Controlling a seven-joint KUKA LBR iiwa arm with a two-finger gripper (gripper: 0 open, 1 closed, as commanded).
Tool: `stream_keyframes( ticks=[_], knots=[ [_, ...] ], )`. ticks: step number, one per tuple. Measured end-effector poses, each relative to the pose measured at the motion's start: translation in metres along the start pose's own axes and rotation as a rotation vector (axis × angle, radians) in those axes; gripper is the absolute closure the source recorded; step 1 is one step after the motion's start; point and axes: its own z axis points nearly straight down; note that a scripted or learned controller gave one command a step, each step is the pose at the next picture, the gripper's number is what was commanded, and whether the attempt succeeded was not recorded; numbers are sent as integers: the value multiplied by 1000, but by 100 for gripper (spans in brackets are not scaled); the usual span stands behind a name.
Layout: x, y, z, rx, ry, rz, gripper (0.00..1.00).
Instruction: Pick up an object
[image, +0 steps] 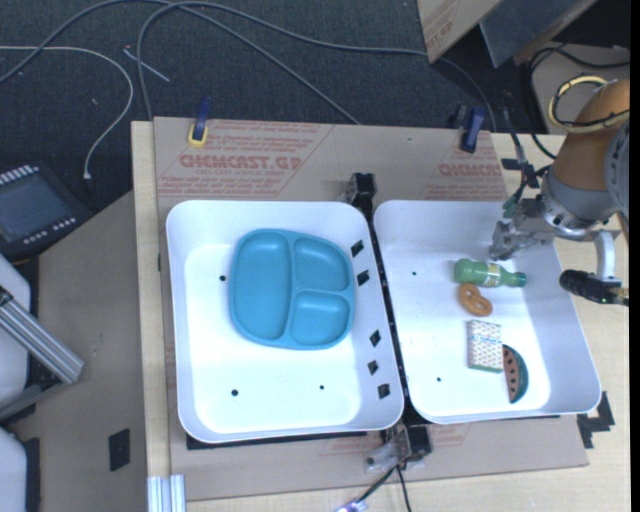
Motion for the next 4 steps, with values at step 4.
stream_keyframes(
  ticks=[4],
  knots=[
    [70,3,-143,8,5,-4,100]
  ],
)
